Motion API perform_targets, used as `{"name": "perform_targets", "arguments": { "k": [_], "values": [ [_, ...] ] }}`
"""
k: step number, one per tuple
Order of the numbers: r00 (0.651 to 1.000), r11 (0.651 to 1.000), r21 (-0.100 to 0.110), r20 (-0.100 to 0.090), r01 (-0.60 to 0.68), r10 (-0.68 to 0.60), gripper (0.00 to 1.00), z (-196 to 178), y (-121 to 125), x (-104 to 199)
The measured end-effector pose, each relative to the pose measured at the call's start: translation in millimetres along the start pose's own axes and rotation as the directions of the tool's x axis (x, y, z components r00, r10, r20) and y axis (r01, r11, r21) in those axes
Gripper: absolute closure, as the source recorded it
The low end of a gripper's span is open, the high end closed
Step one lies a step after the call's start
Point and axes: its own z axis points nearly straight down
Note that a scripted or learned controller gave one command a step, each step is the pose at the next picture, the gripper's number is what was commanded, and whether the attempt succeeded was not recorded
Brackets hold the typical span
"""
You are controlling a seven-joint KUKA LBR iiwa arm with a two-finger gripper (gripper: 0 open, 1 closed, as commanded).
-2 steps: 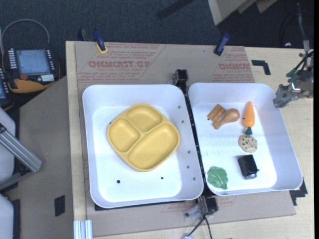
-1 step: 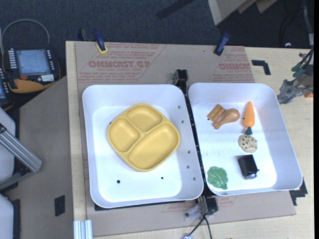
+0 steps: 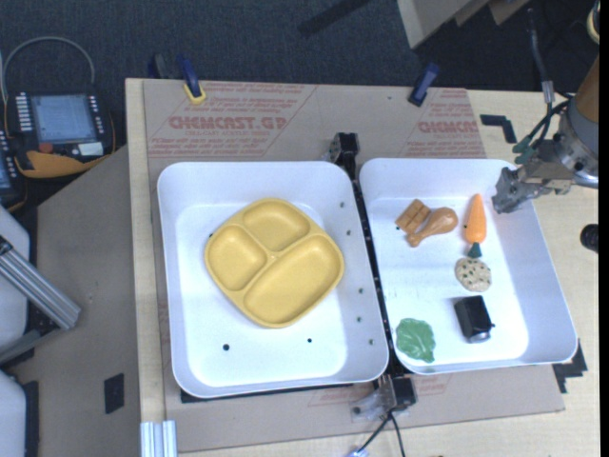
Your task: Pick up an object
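At right edge of frame, hand (image 3: 509, 196) hovers over right bin (image 3: 542, 284) rim, finger state indeterminable; nearest target carrot (image 3: 476, 219) — recommend centring above it, descending straight.

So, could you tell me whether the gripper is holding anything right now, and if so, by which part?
Nothing is held. The gripper hovers at the right bin's upper right rim, apart from the carrot and nothing shows between its fingers.

Two smooth white plastic bins (image 3: 181, 284); a glossy yellow divided plastic plate (image 3: 274, 260); the matt brown paper-covered desk (image 3: 314, 117).
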Motion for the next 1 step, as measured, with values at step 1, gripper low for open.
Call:
{"name": "perform_targets", "arguments": {
  "k": [1],
  "values": [
    [1.000, 1.000, 0.003, -0.002, 0.004, -0.004, 1.00, 19.0, -13.2, 49.8]
  ]
}}
